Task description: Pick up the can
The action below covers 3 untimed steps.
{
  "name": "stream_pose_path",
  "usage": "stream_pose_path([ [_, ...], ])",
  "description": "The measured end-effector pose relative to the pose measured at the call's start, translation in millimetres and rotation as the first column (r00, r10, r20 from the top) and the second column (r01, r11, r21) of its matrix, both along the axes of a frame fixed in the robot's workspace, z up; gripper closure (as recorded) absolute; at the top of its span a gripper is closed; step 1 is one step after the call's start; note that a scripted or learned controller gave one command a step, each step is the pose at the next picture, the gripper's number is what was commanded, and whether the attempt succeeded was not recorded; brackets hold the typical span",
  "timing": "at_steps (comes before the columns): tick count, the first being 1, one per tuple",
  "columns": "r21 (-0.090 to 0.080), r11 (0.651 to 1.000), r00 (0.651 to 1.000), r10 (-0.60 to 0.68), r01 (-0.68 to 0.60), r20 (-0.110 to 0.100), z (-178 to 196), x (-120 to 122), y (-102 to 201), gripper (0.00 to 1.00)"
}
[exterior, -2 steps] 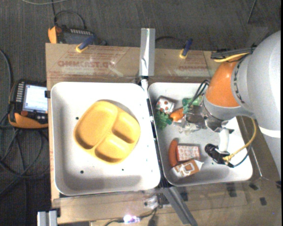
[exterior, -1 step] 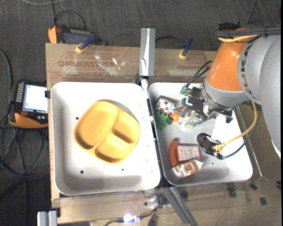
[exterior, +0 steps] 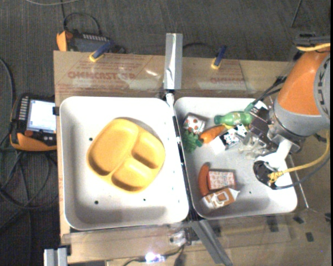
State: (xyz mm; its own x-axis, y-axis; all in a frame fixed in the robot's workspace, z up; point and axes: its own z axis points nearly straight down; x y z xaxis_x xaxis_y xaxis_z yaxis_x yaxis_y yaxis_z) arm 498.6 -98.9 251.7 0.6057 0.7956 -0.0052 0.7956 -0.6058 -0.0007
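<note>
The arm (exterior: 305, 93) rises closest to the lens, its orange band covering the far right corner of the right bin (exterior: 266, 201). Below it the gripper (exterior: 254, 144) hangs over that bin's right half, about midway between the far and near walls; whether it is open or closed cannot be told, and nothing can be made out in its hold. A yellow cable (exterior: 299, 165) loops across the bin's right rim.

Open room in the right bin is a bare strip along its near right corner and a patch in the middle of its floor. Along its far wall lie a green bottle (exterior: 233, 118), a carrot (exterior: 212, 133) and a small printed box (exterior: 193, 123), close together.

The can (exterior: 203, 179) is hard to be sure of. The best match is a slim red cylinder lying on its side in the bin's near left part, close to the left wall. It lies well apart from the gripper, to the gripper's left and nearer the near wall. A red box (exterior: 221, 179) lies just beside it, with a white carton (exterior: 221, 198) nearer the near wall.

Left of the right bin sits the left bin (exterior: 77, 193), holding a yellow divided tray (exterior: 127, 154). Both rest on a counter (exterior: 116, 73) faced with brown board. Dark carpet (exterior: 22, 37) with loose cables surrounds it, and an orange handset (exterior: 36, 123) lies there.
</note>
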Motion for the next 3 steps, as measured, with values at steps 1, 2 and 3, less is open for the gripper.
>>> stream_pose_path([
  [1,0.002,0.982,0.982,-0.189,0.189,-0.002,-8,-15,42,1.0],
  [2,-0.002,0.852,0.852,-0.524,0.524,-0.001,-12,-16,13,1.0],
  [3,0.0,0.773,0.773,-0.634,0.634,0.001,-14,-15,41,1.0],
])
